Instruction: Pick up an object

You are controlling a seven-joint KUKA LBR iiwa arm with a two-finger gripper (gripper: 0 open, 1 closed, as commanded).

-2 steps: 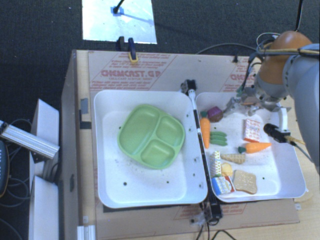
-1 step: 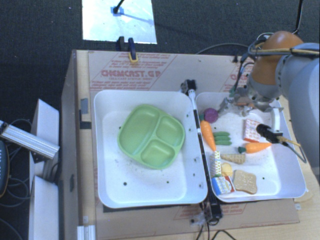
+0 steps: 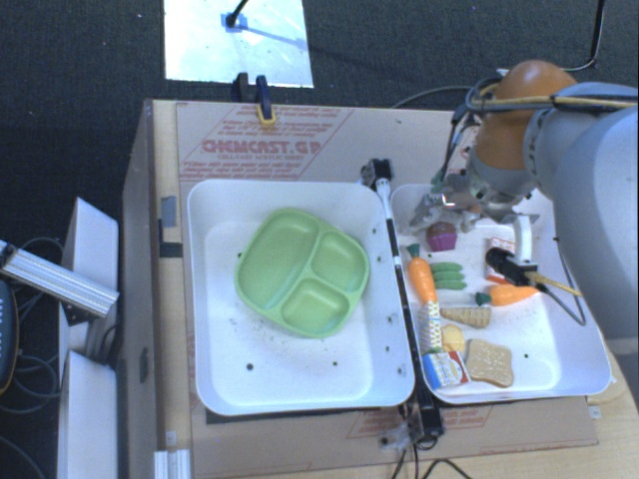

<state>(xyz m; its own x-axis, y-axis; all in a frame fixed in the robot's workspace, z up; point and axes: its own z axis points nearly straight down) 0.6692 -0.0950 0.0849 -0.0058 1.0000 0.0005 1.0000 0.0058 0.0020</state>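
Floor (image 3: 80, 58): dark carpet, a pale shiny sheet (image 3: 237, 28) lying on it beyond the bench.
Bench (image 3: 290, 138): brown board with red lettering, a clamp (image 3: 262, 98) at its far edge.
Arm (image 3: 569, 158): grey, orange band, reaching in from the right, bent down over the right bin's far end.
Left bin (image 3: 215, 367): white, holding a green divided plate (image 3: 303, 271).
Right bin (image 3: 584, 362): white, holding toy food, namely carrot (image 3: 422, 278), second carrot (image 3: 511, 293), toast (image 3: 489, 361), green pods (image 3: 447, 273), purple cup (image 3: 441, 236).
Gripper (image 3: 444, 206): low over the purple cup, just beside it. Whether it is released or clenched, cannot tell.
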